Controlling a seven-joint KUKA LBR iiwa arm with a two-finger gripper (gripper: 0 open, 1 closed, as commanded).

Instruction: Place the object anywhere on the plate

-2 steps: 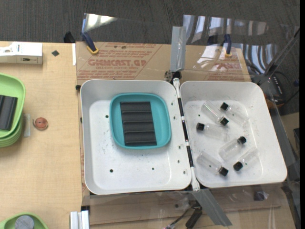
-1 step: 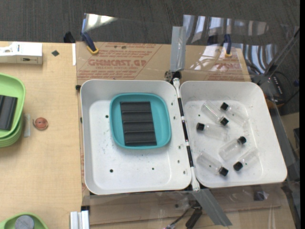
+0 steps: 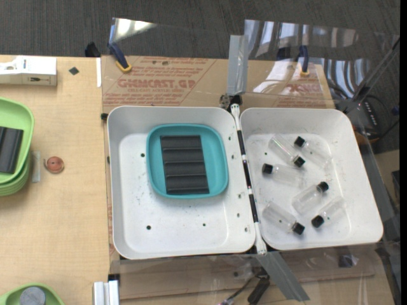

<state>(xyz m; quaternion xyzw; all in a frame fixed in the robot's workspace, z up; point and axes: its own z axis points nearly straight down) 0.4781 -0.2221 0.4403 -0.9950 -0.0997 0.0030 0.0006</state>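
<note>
A teal plate (image 3: 218, 161) with a dark ribbed insert (image 3: 184, 164) lies in the left white bin (image 3: 127, 202). Several clear vials with black caps are scattered in the right white bin (image 3: 356, 145): one (image 3: 285, 151) near the top, one (image 3: 281, 170) left of centre, one (image 3: 311, 196) toward the right, one (image 3: 282, 219) near the front. All lie on their sides on the bin floor, apart from the plate.
A green tray (image 3: 16, 146) sits at the left edge of the wooden bench, with a small round red piece (image 3: 55, 164) beside it. Cardboard (image 3: 159, 81) and clear plastic sheets stand behind the bins. A white box (image 3: 28, 72) lies at the back left.
</note>
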